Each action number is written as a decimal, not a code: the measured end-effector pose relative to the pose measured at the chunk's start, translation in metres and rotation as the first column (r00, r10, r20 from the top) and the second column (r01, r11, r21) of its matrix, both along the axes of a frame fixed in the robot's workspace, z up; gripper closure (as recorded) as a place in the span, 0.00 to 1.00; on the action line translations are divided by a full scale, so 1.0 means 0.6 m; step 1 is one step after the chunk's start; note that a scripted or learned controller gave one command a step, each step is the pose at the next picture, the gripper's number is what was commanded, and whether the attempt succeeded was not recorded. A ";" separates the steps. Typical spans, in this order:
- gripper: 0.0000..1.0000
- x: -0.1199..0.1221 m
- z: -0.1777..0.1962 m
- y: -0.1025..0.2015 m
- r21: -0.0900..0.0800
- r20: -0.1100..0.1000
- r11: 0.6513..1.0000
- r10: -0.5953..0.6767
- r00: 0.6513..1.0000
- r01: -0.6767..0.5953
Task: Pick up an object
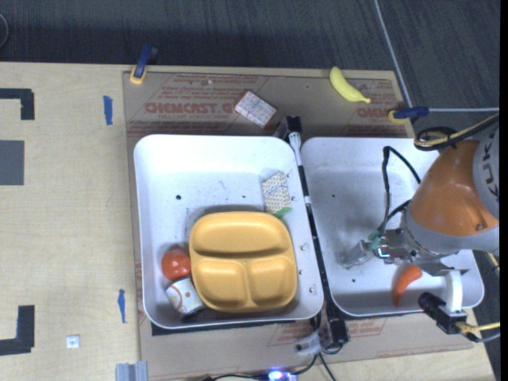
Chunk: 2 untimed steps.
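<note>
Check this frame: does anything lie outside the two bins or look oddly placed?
Yes. A yellow banana and a small printed packet lie on the cardboard behind the bins, outside both. In the left bin, the yellow divided tray sits upside down, crowding the other items against the walls.

Left bin [151, 213] pretty packed: big yellow tray [240, 259] hogging middle + front, red ball [175, 263] and small cup [184, 296] wedged just beside its left edge, patterned packet [276, 191] at its back-right corner. Open floor along back and left wall tho. Right bin [349, 173] mostly open, esp back half; arm [456, 205] and orange carrot [406, 280] crowding front-right.
</note>
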State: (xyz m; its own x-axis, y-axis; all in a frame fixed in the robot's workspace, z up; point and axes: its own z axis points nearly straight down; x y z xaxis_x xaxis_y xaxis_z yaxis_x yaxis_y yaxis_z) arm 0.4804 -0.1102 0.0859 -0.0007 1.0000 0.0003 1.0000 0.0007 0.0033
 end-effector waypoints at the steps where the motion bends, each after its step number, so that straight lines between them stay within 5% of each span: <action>1: 0.00 0.064 0.000 0.019 -0.001 0.001 1.000 0.000 1.000 0.000; 2: 0.00 0.085 0.000 0.028 -0.002 0.000 1.000 -0.001 1.000 0.001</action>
